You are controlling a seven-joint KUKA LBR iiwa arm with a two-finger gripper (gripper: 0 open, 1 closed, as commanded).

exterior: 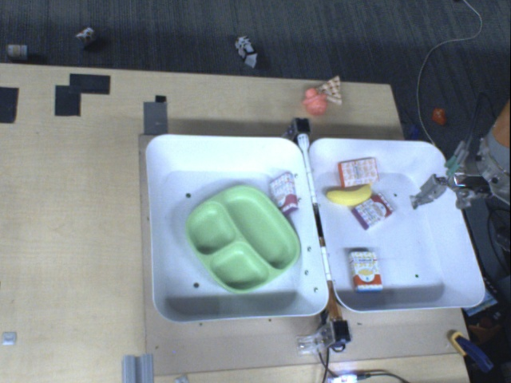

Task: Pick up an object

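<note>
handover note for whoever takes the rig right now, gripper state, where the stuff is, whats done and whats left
Gripper: over the right bin's right side, nothing seen between its fingers.
Right bin: banana, carton behind it, dark packet touching the banana, orange box nearer the front.
Left bin: green divided plate, small packet by the divider.
Done: nothing picked yet.
Left: choose an object, descend, grasp, lift.
</note>
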